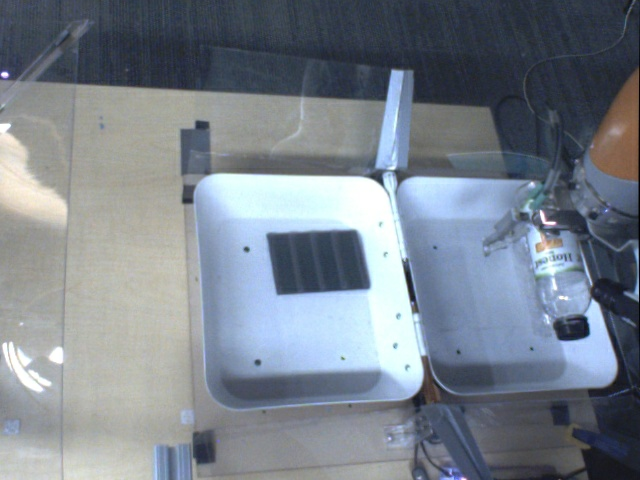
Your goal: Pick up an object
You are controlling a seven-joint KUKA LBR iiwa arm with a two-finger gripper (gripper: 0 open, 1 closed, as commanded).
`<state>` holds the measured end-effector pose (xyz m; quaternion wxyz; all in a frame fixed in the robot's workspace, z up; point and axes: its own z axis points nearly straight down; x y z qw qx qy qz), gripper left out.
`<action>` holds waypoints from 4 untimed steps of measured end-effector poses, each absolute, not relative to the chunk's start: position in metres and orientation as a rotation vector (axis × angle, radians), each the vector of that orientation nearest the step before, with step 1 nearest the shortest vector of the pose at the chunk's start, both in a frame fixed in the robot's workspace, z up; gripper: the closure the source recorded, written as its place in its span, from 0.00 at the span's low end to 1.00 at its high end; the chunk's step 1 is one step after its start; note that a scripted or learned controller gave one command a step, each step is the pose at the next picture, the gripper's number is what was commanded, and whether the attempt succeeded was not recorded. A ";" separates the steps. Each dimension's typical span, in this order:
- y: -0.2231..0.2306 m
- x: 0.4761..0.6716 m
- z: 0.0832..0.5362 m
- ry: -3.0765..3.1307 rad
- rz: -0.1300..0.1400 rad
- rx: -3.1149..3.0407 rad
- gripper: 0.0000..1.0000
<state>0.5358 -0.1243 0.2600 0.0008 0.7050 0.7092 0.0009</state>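
**Arm over the right bin, bottle not yet lifted**

The bench (120, 268) carries two shallow white bins side by side. The left bin (230, 368) sits around the view's centre and holds a dark ribbed mat (318, 261) lying flat a little toward its 12 o'clock side. The right bin (450, 368) lies at 3 o'clock from it, the two rims touching along the middle seam.

The arm (620, 148) enters from the 3 o'clock edge, its orange band showing above the grey wrist, and hangs over the right bin's 1 o'clock corner. The gripper (535, 208) is lost in glare and metal clutter at the wrist, so I cannot tell whether it is wide, narrow or clamped on anything.

The clear plastic bottle (558, 273) lies on its side along the right bin's 3 o'clock wall, its label toward 12 o'clock and its dark cap (571, 326) pointing to 5 o'clock. Its upper end lies just beside the gripper, possibly touching it.

Judging by this, the approach looks done: the tool is at the bottle. Nothing shows the bottle raised off the bin floor, so a confirmed grasp and the lift are still to come.
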 end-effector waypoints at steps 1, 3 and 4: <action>-0.127 0.536 0.090 2.392 0.008 2.026 0.00; -0.067 0.557 0.186 2.627 0.007 1.710 1.00; -0.076 0.585 0.185 2.419 0.006 1.997 1.00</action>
